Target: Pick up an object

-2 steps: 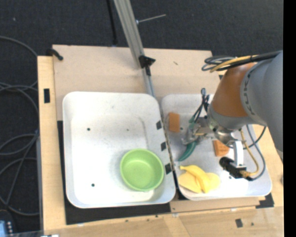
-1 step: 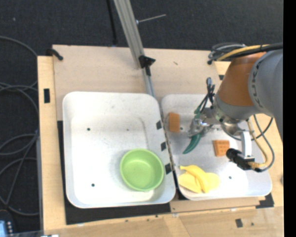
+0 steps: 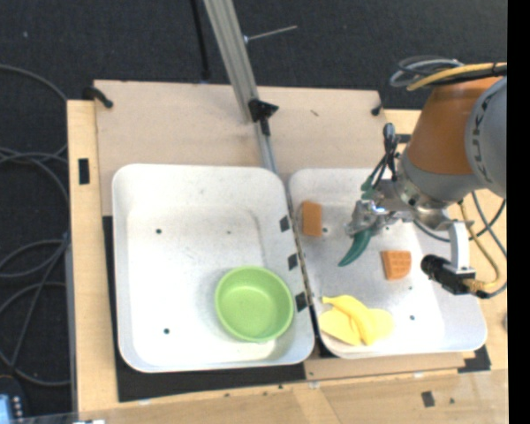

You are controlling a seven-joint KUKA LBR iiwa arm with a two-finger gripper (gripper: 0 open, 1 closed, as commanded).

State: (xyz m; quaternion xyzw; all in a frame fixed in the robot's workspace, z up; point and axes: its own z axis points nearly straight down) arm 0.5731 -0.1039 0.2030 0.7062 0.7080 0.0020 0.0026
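Observation:
My gripper (image 3: 367,223) hangs over the middle of the right bin (image 3: 442,325), below the grey and orange arm (image 3: 450,140). A slim, curved teal object (image 3: 353,249) has its upper end between the fingers and slants down to the left; the gripper is shut on it. An orange block (image 3: 311,219) lies to the gripper's left near the bin's left wall. A second orange block (image 3: 396,263) lies just to its lower right. A yellow soft object (image 3: 358,321) rests at the bin's front edge.
A green bowl (image 3: 253,303) sits at the front right of the left bin (image 3: 159,210). A metal post (image 3: 238,51) slants down to the strip between the bins. Cables and a black fitting (image 3: 446,272) hang by the arm at the right.

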